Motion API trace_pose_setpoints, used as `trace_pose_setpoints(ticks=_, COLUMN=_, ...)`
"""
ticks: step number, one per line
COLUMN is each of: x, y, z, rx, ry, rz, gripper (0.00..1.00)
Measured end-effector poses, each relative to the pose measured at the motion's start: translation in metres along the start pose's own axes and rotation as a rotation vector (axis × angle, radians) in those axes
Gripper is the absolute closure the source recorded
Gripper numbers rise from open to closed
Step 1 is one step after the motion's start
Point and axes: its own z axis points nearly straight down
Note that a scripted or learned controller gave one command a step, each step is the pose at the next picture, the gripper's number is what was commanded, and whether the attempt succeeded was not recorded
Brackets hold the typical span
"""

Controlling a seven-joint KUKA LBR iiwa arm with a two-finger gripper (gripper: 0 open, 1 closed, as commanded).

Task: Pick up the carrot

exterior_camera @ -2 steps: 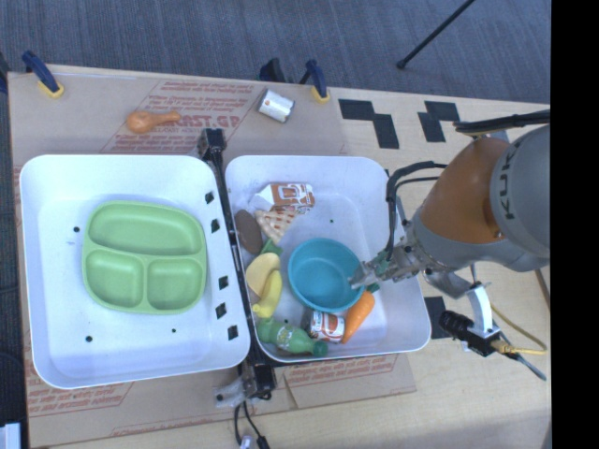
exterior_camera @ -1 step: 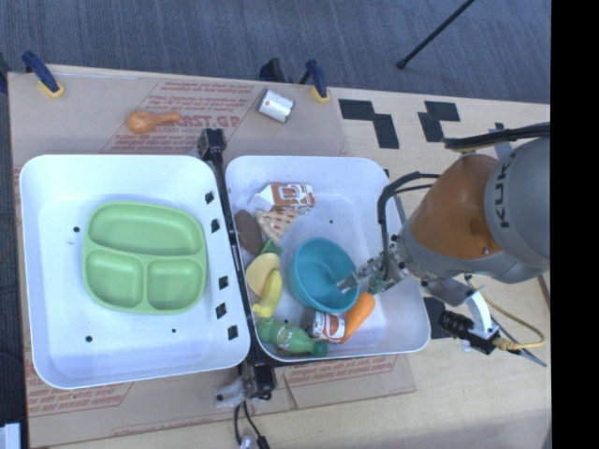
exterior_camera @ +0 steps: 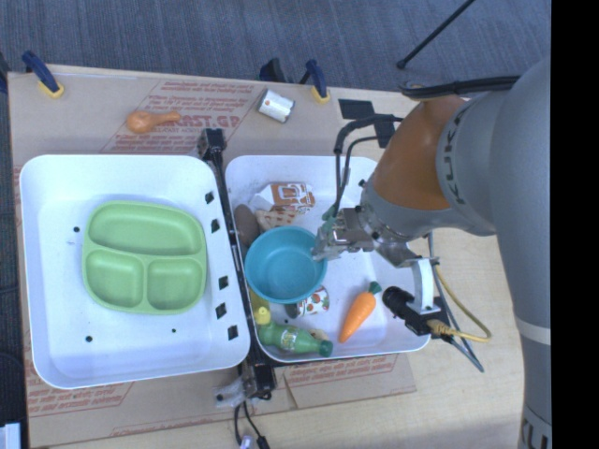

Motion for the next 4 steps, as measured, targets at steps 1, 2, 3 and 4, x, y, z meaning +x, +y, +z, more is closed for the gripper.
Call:
trace_pose_setpoints(ticks=1, x=0.002, y=-0.002, z=0.003, rx=0.007, ry=0.005, rz=-0.001, gripper=0.00)
trace_pose_setpoints(ticks=2, x=-0.049, y=-0.043, z=0.061, rx=0.008, ry=0.009, rz=-0.168, gripper=0.00)
trace_pose_setpoints(ticks=3, x=-0.078, y=-0.038, z=0.087, rx=-0.010, ry=0.007, rz=-0.297, gripper=0.00)
trace_pose_setpoints(ticks=4, x=-0.078, y=-0.031, z=0.073, rx=-0.029, ry=-0.002, rz=-0.303, gripper=1.00)
